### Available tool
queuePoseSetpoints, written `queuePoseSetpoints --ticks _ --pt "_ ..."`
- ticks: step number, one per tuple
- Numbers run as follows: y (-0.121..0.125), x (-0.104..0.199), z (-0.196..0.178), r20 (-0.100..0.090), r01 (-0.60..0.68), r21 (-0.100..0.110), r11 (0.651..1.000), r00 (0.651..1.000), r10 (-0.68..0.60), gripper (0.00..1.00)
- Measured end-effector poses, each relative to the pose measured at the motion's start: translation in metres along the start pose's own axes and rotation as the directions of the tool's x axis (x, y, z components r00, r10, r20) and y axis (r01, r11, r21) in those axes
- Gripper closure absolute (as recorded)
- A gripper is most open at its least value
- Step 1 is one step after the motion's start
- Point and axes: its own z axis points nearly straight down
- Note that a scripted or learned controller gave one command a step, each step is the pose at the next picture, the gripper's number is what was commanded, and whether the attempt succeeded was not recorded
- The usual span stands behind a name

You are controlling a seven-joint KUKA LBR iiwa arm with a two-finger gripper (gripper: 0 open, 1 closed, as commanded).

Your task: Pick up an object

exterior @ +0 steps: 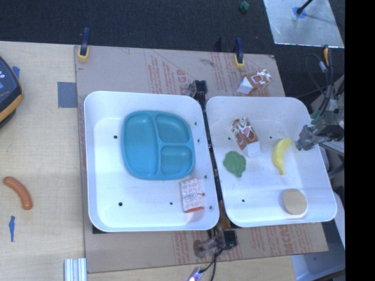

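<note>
From the overhead camera view I see my tool [306, 138] at the right bin's [316, 174] right edge; I can't tell whether it is open or closed. The banana [281, 154] lies just to its left in the picture, long axis running roughly up-down the frame. I judge it the nearest pick, needing a short reach leftward.

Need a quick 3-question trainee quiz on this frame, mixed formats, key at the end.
1. True or false: the blue divided plate lies in the left bin.
2. Which item lies nearest the gripper? A) banana B) green broccoli piece C) round tan biscuit
3. Fill in: the sausage lies on the ____, outside both bins.

Key: 1 true; 2 A; 3 bench.
</note>
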Motion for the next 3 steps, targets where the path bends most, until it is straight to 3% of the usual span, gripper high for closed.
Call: queuePoseSetpoints --ticks 1,2,3 --pt "0.067 -0.033 0.095 0.001 0.002 0.002 1.0 1.0 -0.002 0.0" --pt "-0.003 -0.033 0.158 0.0 0.0 0.001 1.0 1.0 0.0 0.0" --pt "0.094 -0.033 0.157 0.0 -0.001 -0.003 1.0 1.0 0.001 0.0"
